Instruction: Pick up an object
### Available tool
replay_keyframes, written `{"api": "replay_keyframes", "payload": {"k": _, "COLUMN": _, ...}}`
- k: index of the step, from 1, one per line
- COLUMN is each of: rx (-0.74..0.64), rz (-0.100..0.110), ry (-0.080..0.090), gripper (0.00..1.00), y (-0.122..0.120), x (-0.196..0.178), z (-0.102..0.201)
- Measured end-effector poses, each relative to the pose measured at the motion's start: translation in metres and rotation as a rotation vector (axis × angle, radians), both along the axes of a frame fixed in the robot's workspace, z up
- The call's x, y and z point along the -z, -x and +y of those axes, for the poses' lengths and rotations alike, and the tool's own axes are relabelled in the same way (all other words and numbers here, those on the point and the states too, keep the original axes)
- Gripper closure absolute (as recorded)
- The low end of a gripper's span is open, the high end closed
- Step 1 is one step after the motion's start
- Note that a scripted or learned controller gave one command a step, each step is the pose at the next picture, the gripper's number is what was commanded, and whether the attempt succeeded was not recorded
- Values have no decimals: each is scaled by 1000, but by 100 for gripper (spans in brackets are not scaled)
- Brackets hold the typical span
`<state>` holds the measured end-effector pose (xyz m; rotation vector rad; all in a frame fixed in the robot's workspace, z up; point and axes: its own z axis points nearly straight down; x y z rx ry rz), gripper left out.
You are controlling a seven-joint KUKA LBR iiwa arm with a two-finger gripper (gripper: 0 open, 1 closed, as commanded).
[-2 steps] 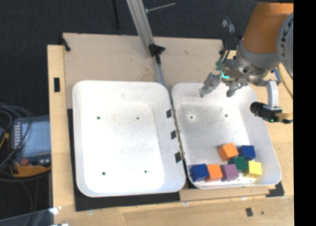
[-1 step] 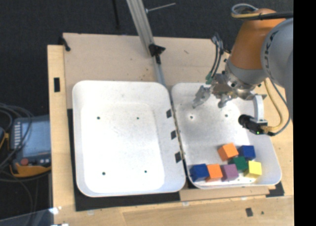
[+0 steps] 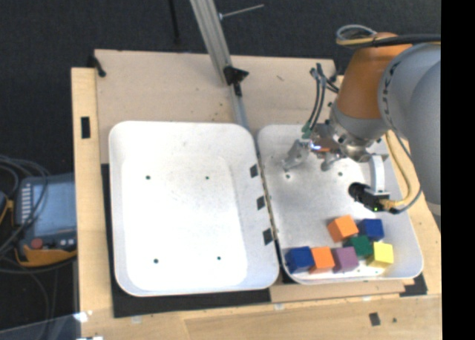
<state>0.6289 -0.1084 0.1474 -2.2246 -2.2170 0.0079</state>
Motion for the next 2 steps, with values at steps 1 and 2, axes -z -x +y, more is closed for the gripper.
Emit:
{"api": "replay_keyframes", "payload": {"k": 1, "rx": 1, "rz": -1, "ry": 0, "gripper": 0, "y": 1, "x": 52, "z": -2}}
{"api": "replay_keyframes", "payload": {"k": 2, "rx": 6, "rz": -9, "ry": -3, "gripper": 100, "y": -2, "x": 38, "z": -2}}
